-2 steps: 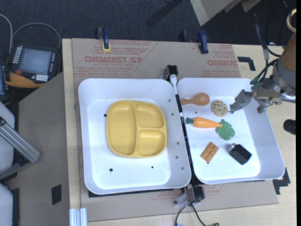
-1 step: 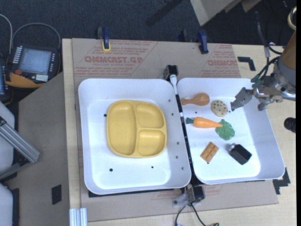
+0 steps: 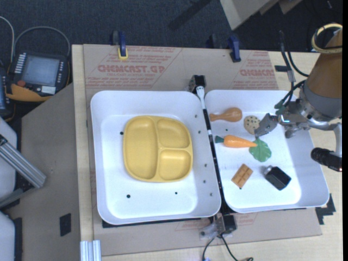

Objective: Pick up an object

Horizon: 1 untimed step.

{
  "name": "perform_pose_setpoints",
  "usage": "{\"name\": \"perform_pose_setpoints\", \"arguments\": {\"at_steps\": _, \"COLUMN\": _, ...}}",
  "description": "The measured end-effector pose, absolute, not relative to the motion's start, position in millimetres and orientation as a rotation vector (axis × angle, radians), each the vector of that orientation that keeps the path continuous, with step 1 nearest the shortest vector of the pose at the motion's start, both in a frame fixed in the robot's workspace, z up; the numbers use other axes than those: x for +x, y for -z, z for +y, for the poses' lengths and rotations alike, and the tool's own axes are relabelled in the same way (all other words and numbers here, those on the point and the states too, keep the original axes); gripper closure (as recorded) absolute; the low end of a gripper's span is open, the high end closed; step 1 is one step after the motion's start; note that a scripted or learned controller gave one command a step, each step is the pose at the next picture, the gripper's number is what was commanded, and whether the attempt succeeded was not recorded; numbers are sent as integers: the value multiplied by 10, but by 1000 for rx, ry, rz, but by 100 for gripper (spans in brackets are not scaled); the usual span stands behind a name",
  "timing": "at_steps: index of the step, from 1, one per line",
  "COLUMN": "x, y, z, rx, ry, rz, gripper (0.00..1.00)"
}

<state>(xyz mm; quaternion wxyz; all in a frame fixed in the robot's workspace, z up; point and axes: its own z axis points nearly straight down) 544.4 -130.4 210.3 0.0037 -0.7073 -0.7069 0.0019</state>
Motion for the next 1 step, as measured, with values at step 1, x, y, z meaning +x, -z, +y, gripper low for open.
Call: {"name": "perform_pose_setpoints", "arguments": {"at_steps": 1, "x": 5491, "y": -1590, "z": -1385, "rx": -2218, "ry": -6, "rz": -2215, "gripper": 0}}
